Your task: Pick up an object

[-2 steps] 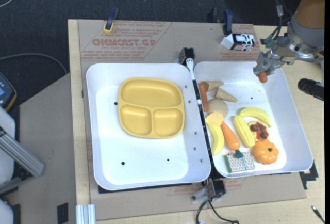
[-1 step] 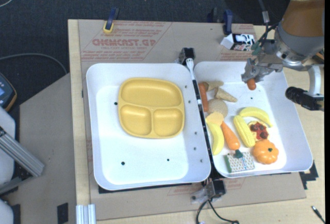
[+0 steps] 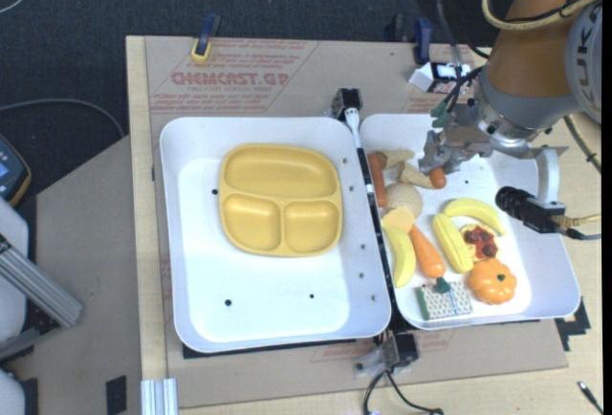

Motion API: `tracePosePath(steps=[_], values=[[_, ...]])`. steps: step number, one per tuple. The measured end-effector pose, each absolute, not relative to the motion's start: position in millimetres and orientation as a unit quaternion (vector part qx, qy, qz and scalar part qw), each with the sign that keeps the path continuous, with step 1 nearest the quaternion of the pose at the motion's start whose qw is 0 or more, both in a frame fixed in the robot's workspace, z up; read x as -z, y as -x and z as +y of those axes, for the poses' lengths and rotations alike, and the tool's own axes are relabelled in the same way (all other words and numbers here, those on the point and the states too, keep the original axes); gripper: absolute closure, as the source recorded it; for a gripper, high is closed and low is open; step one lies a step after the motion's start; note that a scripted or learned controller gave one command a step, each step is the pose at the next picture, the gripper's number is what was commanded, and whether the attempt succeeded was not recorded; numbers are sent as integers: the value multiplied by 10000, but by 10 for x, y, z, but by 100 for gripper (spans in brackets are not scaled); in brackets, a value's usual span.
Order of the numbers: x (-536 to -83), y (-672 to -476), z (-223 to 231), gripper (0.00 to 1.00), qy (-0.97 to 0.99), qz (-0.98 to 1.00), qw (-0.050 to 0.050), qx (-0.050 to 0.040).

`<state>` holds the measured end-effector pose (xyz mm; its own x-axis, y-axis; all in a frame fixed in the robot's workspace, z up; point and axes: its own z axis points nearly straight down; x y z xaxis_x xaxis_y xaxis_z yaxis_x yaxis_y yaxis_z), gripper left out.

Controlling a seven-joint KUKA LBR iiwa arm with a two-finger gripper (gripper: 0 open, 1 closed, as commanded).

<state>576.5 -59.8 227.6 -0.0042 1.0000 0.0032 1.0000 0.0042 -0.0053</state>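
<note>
Arm: grey with orange band, reaching in from the right, wrist over the upper part of the right bin (image 3: 564, 281).
Gripper (image 3: 438, 158): low over the bin's upper left area, just above a small orange-red piece (image 3: 438, 179).
Finger state: cannot tell; the tips are dark and blurred against the bin contents.
Candidate object: the small orange-red piece, lying directly beneath the tool, beside a pale wedge (image 3: 415, 175).
Contact: cannot tell whether the tool touches the piece or hangs just above it.
Other right bin contents: long carrot (image 3: 377, 178) along the left wall, second carrot (image 3: 427, 251), two bananas (image 3: 475, 209) and (image 3: 401, 251), corn cob (image 3: 452, 242), orange pumpkin-like toy (image 3: 492, 280), small green-and-white box (image 3: 444, 299).
Left bin (image 3: 191, 308): holds a yellow divided plate (image 3: 281, 198), well apart from the tool.
Step in hand (judgement): approach or grasp attempt at the orange-red piece; nothing visibly lifted.
Next move (judgement): close squarely on the piece, then rise straight up.
Risk (judgement): crowded neighbours, so the pale wedge may get nudged or pinched along.
</note>
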Motion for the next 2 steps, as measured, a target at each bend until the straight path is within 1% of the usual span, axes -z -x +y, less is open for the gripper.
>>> tracePosePath(steps=[1, 2], values=[[-2276, -5636, -140, 100, 7055, -7087, 22, -5], [-2238, -5295, 399, 100, 7051, -7091, 31, -8]])
